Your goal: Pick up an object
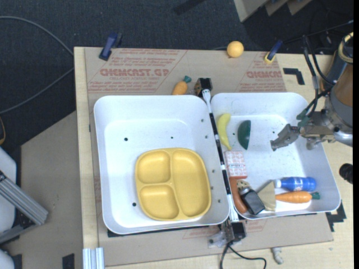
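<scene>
The gripper (282,139) hovers at right of centre over the right bin (314,167), fingers parted and grasping nothing; the green object (244,133) lies just left of it; a blue bottle (296,183) and carrot (294,197) rest lower right; the yellow tray (171,182) sits in the left bin (112,144).

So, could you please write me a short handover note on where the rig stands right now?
Gripper: hovering over the right bin, nothing visibly held.
Right bin holds a banana, green piece, patterned box, blue bottle, carrot and black item.
Left bin holds the yellow divided plate.
Done: nothing picked yet.
Left: grasp and lift one object.
</scene>
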### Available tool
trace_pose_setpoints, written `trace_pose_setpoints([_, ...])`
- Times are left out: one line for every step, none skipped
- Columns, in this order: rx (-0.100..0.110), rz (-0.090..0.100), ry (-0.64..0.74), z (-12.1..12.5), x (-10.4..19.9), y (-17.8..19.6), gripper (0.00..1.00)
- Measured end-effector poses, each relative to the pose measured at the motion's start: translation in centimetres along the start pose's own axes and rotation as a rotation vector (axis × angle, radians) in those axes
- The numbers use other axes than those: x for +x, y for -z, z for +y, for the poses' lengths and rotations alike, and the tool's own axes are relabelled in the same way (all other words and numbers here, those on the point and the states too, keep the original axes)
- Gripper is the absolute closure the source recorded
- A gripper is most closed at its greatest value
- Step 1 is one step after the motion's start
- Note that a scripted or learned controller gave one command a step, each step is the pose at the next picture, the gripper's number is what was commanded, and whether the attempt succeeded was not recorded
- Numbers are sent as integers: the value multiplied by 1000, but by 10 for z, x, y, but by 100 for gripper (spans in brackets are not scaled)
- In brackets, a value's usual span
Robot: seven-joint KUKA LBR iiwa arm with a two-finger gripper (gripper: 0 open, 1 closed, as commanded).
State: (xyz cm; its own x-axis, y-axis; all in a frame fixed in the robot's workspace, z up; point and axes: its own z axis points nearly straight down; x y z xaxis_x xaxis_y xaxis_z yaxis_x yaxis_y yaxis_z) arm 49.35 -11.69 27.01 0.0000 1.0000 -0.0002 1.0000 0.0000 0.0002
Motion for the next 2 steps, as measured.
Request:
trace_pose_setpoints([4, 2, 2, 64, 52, -76, 0])
trace_pose_setpoints([2, -1, -1, 108, 9, -145, 0])
